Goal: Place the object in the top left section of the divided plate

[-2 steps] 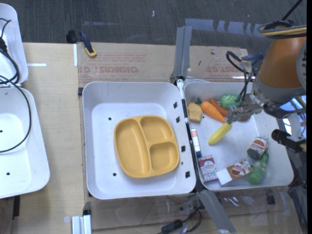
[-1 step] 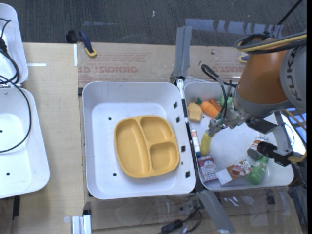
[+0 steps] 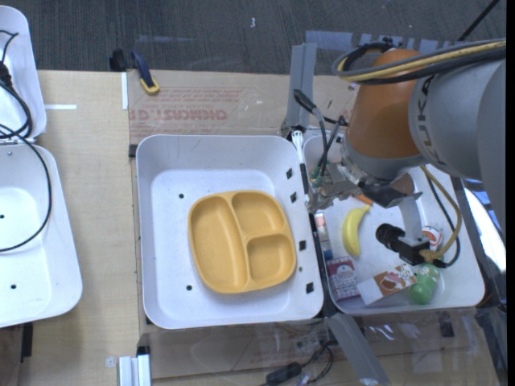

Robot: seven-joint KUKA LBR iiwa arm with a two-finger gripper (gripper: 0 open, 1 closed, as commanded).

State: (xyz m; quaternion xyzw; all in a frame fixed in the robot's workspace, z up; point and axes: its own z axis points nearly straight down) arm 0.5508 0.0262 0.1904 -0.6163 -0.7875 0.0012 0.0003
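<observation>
The yellow divided plate [image 3: 241, 240] lies flat in the left bin [image 3: 161, 215] on the counter [image 3: 88, 103], all three of its sections bare. The grey arm [image 3: 451, 111], with its orange band [image 3: 382, 103], reaches over the right bin [image 3: 471, 284]. The end effector [image 3: 342, 190] hangs low at that bin's upper left area, close to the wall shared with the left bin; whether it is spread or pressed together cannot be told. A banana [image 3: 352, 230] lies in the right bin just below and slightly right of the end effector, apart from it. Further along the bin floor lie a small carton [image 3: 342, 278], a flat packet [image 3: 392, 283] and a green item [image 3: 422, 290].
</observation>
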